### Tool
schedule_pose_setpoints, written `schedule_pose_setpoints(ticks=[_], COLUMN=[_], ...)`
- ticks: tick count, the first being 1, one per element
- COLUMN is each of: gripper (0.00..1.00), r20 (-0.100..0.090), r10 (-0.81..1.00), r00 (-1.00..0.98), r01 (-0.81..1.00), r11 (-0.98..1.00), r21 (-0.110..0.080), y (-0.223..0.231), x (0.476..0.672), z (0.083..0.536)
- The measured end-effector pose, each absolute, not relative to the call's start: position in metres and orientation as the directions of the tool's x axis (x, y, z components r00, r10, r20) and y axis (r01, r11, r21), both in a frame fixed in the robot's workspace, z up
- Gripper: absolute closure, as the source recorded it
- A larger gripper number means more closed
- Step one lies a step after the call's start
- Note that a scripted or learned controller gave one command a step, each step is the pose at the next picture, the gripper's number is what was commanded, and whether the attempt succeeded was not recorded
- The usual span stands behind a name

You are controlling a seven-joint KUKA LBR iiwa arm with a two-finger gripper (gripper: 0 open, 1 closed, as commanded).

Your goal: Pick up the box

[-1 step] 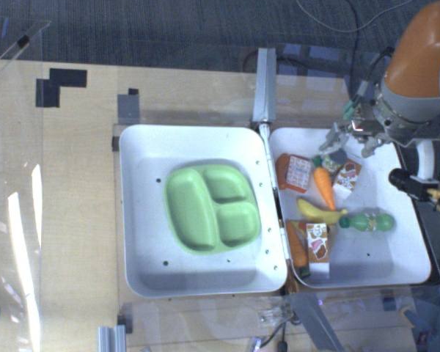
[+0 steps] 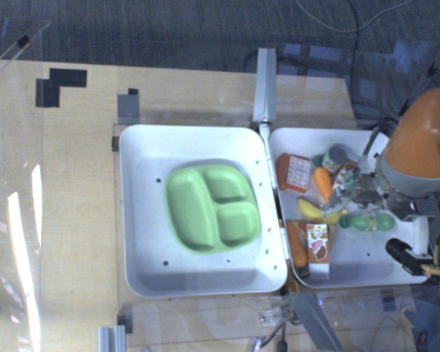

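Two shallow white bins are sitting side by side on the wooden surface (image 2: 73, 196). The left bin (image 2: 143, 270) is carrying a green divided plate (image 2: 213, 207) near its middle. The right bin (image 2: 359, 266) is holding a scatter of small things along its left half.

The box (image 2: 317, 243), a small carton with a brown and white printed face, is lying flat near the right bin's front left corner, just beside an orange-brown item (image 2: 297, 248) resting against the bin's left wall. A yellow banana (image 2: 313, 210) is lying just behind the box, with an orange carrot (image 2: 323, 185) tilted behind that and a red printed packet (image 2: 294, 173) toward the bin's back left corner. Some green round pieces (image 2: 367, 222) are sitting near the bin's middle.

The arm (image 2: 422, 145), with its orange band, is reaching in from the right over the right bin. The claw (image 2: 352, 193) is hanging low among the items just right of the carrot and banana, apart from the box. Whether it is apart or together cannot be told.
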State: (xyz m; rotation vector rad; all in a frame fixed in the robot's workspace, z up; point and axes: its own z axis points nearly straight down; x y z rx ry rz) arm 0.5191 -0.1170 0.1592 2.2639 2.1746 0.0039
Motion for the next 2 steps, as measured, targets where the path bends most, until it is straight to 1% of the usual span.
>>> schedule_pose_setpoints(ticks=[1,2], gripper=[0.0,0.0], r20=[-0.001,0.001], r10=[0.988,0.939], r00=[0.153,0.344], r01=[0.988,0.939], r11=[-0.153,-0.344], r21=[0.008,0.002], y=[-0.181,-0.178], x=[0.597,0.548], z=[0.288,0.164])
